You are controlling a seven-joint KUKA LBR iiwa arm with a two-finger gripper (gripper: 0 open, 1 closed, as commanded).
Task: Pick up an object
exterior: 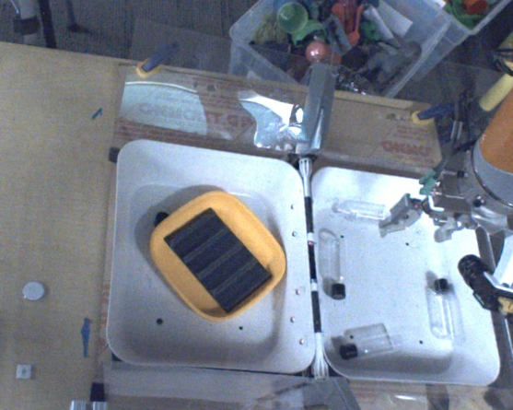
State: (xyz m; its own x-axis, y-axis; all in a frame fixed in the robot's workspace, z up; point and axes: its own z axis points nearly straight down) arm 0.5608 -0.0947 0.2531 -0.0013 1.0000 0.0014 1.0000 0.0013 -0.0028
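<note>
**Hand poised over the right bin, clear vials below it**

The right bin [460,364] held several small clear vials with dark caps. One vial [328,264] lay along the bin's left wall, well to the left of the hand and below it in the view; another vial [362,339] lay tilted near the front left corner; a third vial [441,308] lay almost straight below the hand, toward the front; a faint fourth [358,209] lay just to the hand's left near the back wall. All looked light, stiff and smooth, so they would likely roll or slip out of a pinch and might crack under a hard squeeze. The safest hold seemed across the middle of the barrel, fingers set square to its long axis; the third vial looked the nearest candidate.

In the left bin [133,231], far to the hand's left, sat a yellow block with a dark ribbed top [217,254]. It appeared rigid and bulky, probably too wide for the fingers except at an edge or corner.

The hand [422,215] hung at the back of the right bin, its two fingers spread apart, one finger [396,215] reaching left and the other to the right. Nothing sat between them, and they appeared to touch no vial. Whether the tips met the bin floor could not be told.
</note>
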